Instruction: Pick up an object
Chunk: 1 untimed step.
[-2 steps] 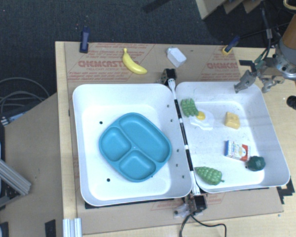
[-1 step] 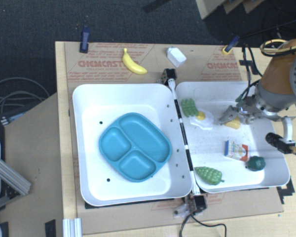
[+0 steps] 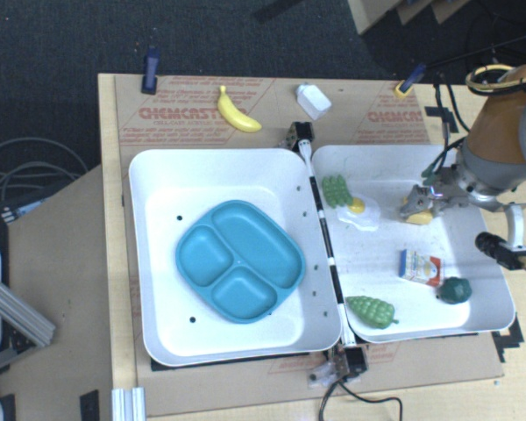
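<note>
Cardboard-topped bench (image 3: 193, 112), right white bin (image 3: 482, 314), end effector (image 3: 418, 207) over small yellow object (image 3: 420, 218), finger state unclear

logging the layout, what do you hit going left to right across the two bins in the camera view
blue tray → green grapes → fried egg → gripper over a yellow piece → dark green ball
</note>
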Motion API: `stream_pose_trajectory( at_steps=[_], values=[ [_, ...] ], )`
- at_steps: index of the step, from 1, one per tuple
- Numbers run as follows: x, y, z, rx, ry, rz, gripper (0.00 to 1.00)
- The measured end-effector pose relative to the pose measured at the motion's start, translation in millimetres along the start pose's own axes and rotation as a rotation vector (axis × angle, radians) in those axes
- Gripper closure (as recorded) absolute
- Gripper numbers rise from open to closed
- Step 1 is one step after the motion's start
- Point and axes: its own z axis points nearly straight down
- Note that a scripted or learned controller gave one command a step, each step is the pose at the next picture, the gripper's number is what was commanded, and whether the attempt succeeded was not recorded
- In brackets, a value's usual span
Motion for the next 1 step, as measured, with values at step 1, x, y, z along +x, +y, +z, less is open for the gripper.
stream_pose_trajectory(
  at_steps=[1],
  values=[
    [52.3, -23.5, 10.1, 0.003, 0.002, -0.002, 1.00]
  ],
)
